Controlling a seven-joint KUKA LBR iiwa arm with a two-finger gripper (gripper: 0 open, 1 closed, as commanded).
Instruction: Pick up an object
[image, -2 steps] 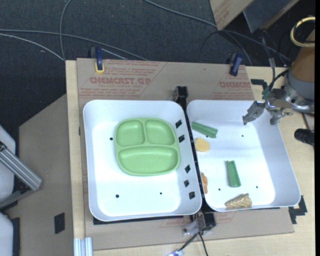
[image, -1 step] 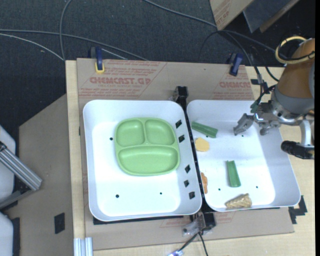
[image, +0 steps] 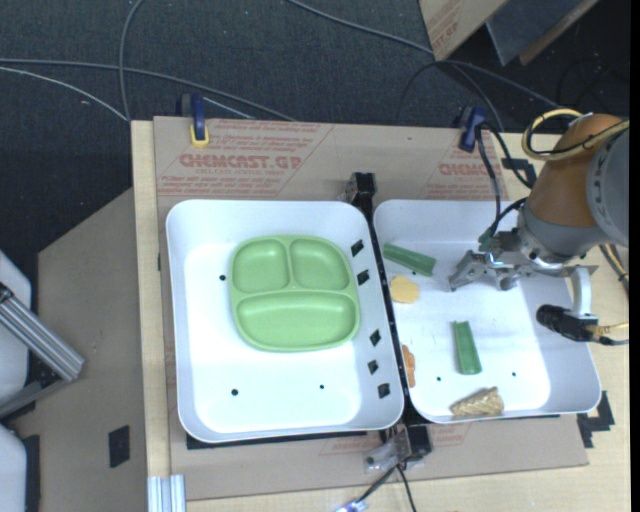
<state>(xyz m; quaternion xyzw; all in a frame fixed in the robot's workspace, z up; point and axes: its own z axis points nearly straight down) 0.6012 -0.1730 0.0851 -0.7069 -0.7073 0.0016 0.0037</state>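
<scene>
Nearest you, at the front edge of the right bin, lay a crumbly tan piece, with an upright green block just behind it and a thin orange sliver against the bin's left wall. Further back sat a small yellow disc and a second green stick, tilted near the dividing wall. These loose pieces looked scattered apart, likely so that each could be grasped alone. The gripper hung over the rear of that bin, its fingers spread wide with nothing between them, well apart from every candidate; you would have judged no grasp begun. In the left bin rested a green divided plate, three compartments bare, probably a target rather than something to lift. Furthest off, the brown sheet on the bench read "CHEMCAST GP" in red, and clamps pinned it flat.
</scene>
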